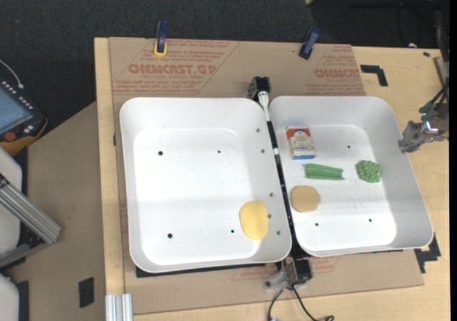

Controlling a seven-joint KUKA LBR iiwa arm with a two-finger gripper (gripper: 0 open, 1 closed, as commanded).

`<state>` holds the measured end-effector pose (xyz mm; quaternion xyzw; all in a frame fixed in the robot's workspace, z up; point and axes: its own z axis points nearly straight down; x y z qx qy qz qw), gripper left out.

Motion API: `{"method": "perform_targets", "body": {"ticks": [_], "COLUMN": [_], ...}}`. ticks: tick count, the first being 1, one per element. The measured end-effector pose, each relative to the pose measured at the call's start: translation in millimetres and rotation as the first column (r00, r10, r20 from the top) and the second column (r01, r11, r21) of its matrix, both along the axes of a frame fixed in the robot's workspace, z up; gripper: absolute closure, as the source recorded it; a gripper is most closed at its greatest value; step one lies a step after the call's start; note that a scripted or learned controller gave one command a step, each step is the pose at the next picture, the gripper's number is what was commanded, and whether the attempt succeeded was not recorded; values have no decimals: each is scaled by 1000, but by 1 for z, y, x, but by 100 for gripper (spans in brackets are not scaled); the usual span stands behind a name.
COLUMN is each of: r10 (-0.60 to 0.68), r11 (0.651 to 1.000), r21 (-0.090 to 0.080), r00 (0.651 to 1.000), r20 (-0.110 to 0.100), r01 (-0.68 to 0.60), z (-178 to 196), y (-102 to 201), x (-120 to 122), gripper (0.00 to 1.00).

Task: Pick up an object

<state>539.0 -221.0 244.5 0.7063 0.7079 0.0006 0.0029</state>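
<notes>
The left bin [143, 191] holds a yellow lumpy object [254, 220] near its front right corner. In the right bin [400, 205] lie a small white carton with red and blue print [300, 142], a green pod-shaped piece [323, 170], a green bumpy ball [368, 170] and a round tan object [305, 199]. My gripper [420, 133] shows at the far right edge, just outside the right bin's right rim, well apart from every object. Nothing is seen held in it.
Both bins rest on a brown cardboard sheet [214, 63] held by a yellow-blue clamp [161, 41] and a blue clamp [310, 41] at the back. A black fixture [260, 88] sits between the bins at the back, and cables [289, 284] at the front.
</notes>
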Motion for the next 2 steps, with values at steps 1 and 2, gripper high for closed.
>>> {"method": "perform_targets", "body": {"ticks": [1,2], "r10": [-5,0], "r11": [1000,1000], "r21": [5,0], "r00": [1000,1000], "r20": [-9,0], "r01": [5,0], "z": [-2,-1], "y": [-3,-3], "x": [-63,-15], "gripper": [100,100]}}
